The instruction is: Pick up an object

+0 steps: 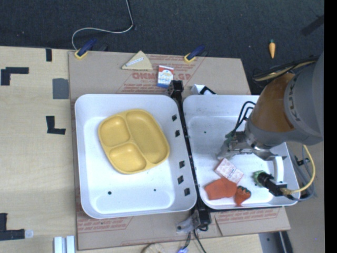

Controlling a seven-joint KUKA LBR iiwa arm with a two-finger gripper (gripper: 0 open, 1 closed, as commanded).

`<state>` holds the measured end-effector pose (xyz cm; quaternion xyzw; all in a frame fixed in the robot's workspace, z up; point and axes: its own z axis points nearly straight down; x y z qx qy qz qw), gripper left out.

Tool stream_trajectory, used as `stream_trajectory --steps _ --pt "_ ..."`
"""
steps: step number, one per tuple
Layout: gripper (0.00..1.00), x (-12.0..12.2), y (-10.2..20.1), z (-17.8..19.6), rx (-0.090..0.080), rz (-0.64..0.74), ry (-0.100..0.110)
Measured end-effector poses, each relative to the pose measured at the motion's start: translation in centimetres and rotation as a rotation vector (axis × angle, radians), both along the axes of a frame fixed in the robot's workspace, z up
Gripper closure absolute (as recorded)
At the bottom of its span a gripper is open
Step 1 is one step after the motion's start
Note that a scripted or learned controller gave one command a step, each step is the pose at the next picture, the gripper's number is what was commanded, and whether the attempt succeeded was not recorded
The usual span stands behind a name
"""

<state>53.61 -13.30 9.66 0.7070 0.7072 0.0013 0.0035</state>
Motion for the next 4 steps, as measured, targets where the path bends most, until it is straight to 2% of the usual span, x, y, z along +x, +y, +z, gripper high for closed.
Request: stream_trajectory --steps 1,2,3,4 --pt "1.0 0.0 0.1 0.9 0.002 0.001 0.001" --pt "1.0 2.3 9.1 8.8 0.004 0.003 0.007" --pt "1.0 2.5 14.5 13.0 0.004 0.002 0.007" --pt "1.0 1.3 7.8 14.5 0.001 -0.001 0.007"
